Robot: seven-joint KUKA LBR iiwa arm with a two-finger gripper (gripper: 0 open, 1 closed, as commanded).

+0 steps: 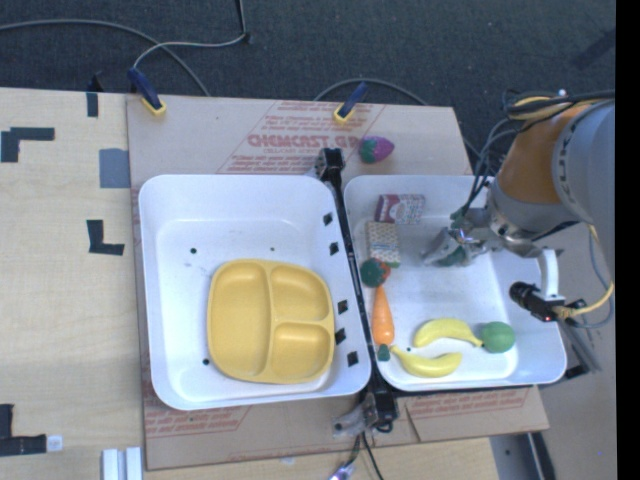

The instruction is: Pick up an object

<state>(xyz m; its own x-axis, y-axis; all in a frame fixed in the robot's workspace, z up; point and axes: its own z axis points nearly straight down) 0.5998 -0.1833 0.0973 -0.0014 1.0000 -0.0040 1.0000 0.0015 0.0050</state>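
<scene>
- Down at the near edge of the right bin you've got two yellow bananas: one curved above the other, with a green ball-shaped fruit touching the upper one's right tip.
- Left bin has a yellow divided plate sitting in it, nothing else I can make out.
- Along the right bin's left wall there's a toy carrot, long axis running pretty much near-to-far, green top at the far end, orange tip pointing toward the near edge. Above it a small tan patterned block and a red-and-white packet.
- Gripper is low over the bare middle of the right bin, near its right side, well apart from the carrot and the bananas. Can't honestly tell if the fingers are spread or closed, it's just a blurry metal-and-green clump from here. Might be something greenish at the tip, might just be part of the tool.
- Nothing clearly held, so I'd guess the pick isn't done yet.
- What could go wrong: it closes on bare bin floor. If it goes for the carrot, that thing lies tight along the wall, so a finger could hit the rim or just roll it.
- A purple-green toy sits outside the bins on the cardboard.
</scene>
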